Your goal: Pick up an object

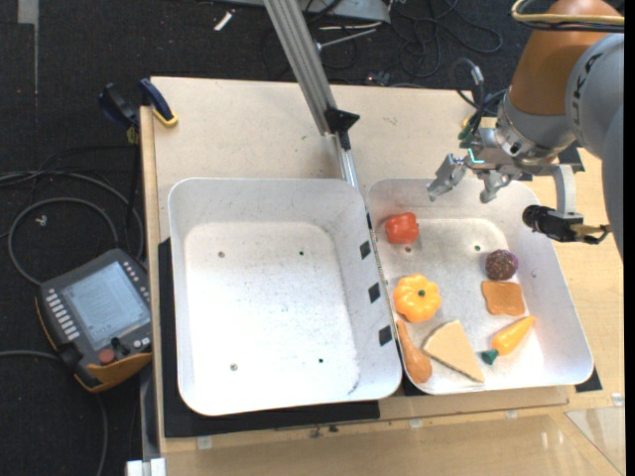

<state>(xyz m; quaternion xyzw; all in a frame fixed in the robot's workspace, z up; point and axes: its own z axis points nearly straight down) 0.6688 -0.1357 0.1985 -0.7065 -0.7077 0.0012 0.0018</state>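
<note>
The claw [466,182] is seen above the far rim of the right bin [571,310], with its two fingers spread wide and nothing held between them. No object has been lifted; the pick is judged not yet begun in any effective sense, with the descent, the closing and the lift all left to be done

All candidate items are found lying on the floor of the right bin. A red tomato-like piece [401,228] is placed nearest the claw, toward the bin's far left corner. A dark round fruit [501,264] is noted further right, with an orange slab [503,298] just beside it on the near side and an orange carrot-shaped piece [513,335] nearer still. A small orange pumpkin [417,297] is set at the left side, and a tan wedge [454,350] and a long orange-brown piece [414,353] are recorded at the near left, close together; whether these two touch cannot be told

The left bin [189,216] is seen alongside on the surface [248,127]. Which item is intended cannot be determined from the claw's position alone
</note>
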